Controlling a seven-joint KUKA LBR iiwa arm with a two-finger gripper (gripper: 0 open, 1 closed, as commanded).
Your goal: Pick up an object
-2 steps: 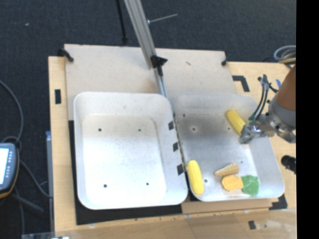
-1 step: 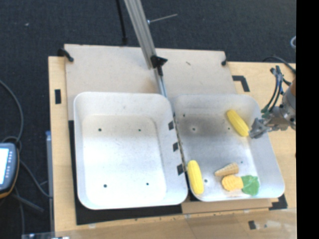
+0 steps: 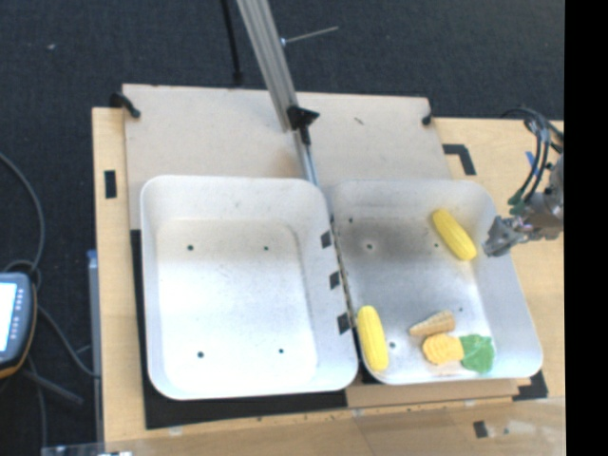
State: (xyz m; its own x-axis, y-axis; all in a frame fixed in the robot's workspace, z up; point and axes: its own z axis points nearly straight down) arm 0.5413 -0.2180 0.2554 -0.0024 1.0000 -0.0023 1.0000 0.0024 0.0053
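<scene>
The right bin (image 3: 399,255) holds a yellow corn cob (image 3: 454,233) near its upper right and another yellow corn cob (image 3: 371,338) standing along its left wall at the front. Near the front right lie a tan wedge-shaped piece (image 3: 432,325), an orange-yellow lump (image 3: 441,350) and a green leafy piece (image 3: 478,352). My gripper (image 3: 502,237) hangs at the bin's right rim, just right of the upper corn cob and apart from it. Nothing shows between its fingers.
The left bin (image 3: 237,283) sits beside the right one, with a dark divider strip between them. A slanted aluminium pole (image 3: 271,55) rises from behind the bins. Cables hang at the far right near the wrist (image 3: 541,160). A tablet-like device (image 3: 14,316) sits at the left edge.
</scene>
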